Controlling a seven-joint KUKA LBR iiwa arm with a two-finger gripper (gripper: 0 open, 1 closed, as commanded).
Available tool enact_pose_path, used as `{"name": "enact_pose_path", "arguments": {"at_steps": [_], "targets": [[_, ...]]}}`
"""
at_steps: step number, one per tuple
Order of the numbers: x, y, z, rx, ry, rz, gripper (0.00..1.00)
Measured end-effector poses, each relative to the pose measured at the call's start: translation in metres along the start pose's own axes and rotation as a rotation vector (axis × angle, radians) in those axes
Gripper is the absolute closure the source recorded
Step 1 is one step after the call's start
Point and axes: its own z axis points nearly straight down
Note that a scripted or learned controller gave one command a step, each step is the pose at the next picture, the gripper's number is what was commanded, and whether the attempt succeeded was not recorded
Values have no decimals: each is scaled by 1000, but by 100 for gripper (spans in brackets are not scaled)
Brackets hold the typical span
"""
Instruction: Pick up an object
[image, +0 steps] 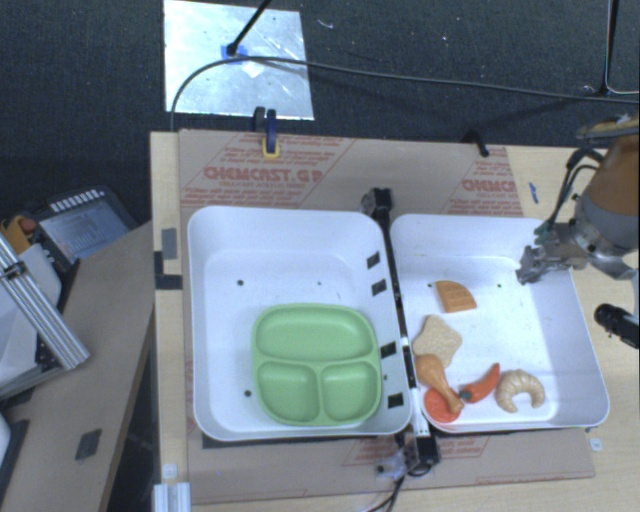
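Note:
The right bin (560, 330) holds several toy foods. An orange wedge (455, 296) lies near its middle. A tan bread-like piece (438, 338) sits below it, with a drumstick (438, 379) and a red-orange pepper (478, 384) at the front. A beige croissant (520, 388) lies at the front right. My gripper (532, 263) hangs over the right bin's far right side, above bare floor, well apart from the foods. Nothing shows between its fingers.
The left bin (220, 300) holds a green three-compartment plate (315, 362). A black clip divider (392, 300) runs between the bins. A cable (450, 85) crosses the dark floor behind the bench. A side table (70, 330) with equipment stands at left.

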Motion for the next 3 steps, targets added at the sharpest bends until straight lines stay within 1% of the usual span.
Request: {"name": "enact_pose_path", "arguments": {"at_steps": [1,2,3], "targets": [[0,2,-40,2,0,-1,100],[56,18,-34,3,3,-7,100],[108,26,-47,3,4,-7,100]]}}
